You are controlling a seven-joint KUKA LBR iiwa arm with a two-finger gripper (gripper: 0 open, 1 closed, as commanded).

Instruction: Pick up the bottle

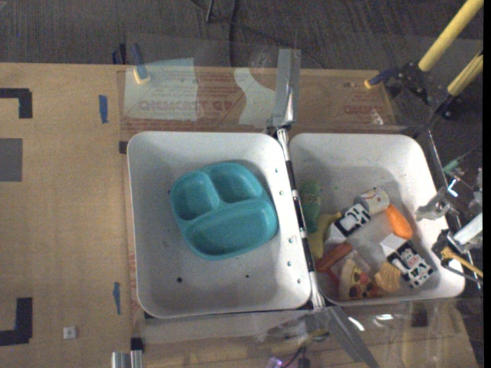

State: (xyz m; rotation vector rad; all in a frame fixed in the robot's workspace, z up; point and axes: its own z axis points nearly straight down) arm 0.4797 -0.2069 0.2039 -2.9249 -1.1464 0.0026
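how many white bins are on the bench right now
2. The left bin holds a teal divided plate; the right bin, touching it along the middle, holds a pile of small items.

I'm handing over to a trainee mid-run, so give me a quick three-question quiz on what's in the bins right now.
1. True or false: the teal plastic divided plate lies in the left white bin.
2. Which bin holds the small white bottle with black patches? A left, B right.
3. Fill in: the orange carrot-shaped toy lies in the ____ white bin.

Key: 1 true; 2 B; 3 right.
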